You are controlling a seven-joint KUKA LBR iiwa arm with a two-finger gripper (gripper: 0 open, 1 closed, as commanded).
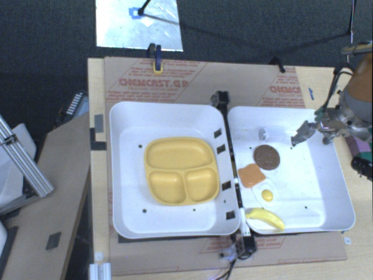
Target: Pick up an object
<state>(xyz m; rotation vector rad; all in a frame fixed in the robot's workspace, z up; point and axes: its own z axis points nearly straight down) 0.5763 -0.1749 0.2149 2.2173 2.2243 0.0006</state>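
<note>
Grey arm (356, 101), orange band above wrist; metallic grey pincer (304, 134), dark cable alongside.

I see dark carpet floor (245, 16) around the bench, a shiny metal sheet (139, 16) lying beyond it, aluminium framing (23, 168) at left.

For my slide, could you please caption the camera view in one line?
End effector over the right bin beside a brown disc, orange slice, egg and banana; yellow tray in left bin.

Glossy white plastic bins (169, 112) on matt printed cardboard (175, 77).
</note>
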